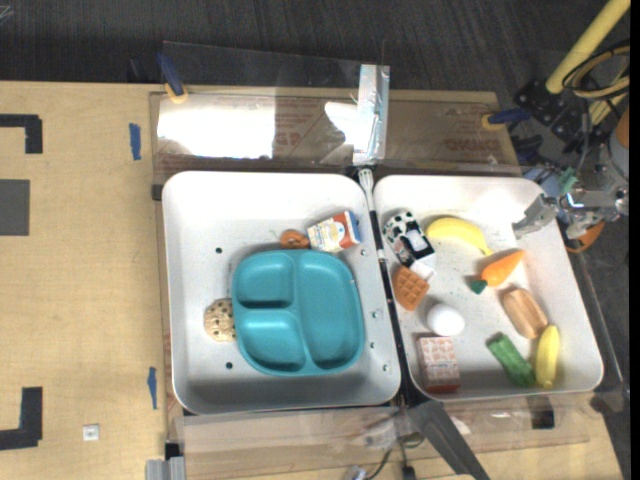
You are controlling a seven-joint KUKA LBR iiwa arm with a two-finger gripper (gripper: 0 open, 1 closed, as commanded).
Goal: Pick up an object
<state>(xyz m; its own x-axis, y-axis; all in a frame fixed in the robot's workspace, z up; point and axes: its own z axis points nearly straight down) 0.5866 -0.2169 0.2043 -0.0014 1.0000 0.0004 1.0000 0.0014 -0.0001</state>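
Observation:
The right bin (580, 298) holds several toy foods: a yellow banana (455, 234), a black-and-white carton (402, 232), a carrot (500, 265), a waffle (409, 286), a white egg (446, 320), a hot dog bun (523, 310), a green piece (511, 359), a second yellow piece (547, 353) and a small red box (437, 360). My gripper (541, 215) hangs at the bin's far right rim, above and to the right of the carrot, touching none of the objects. Nothing shows in its grasp.
The left bin (190, 218) carries a teal divided plate (297, 310), a cookie (218, 320), a small milk carton (335, 233) and a brown piece (293, 238). A clear plastic sheet (270, 118) lies behind the bins. Cables and a yellow hose (595, 28) crowd the upper right.

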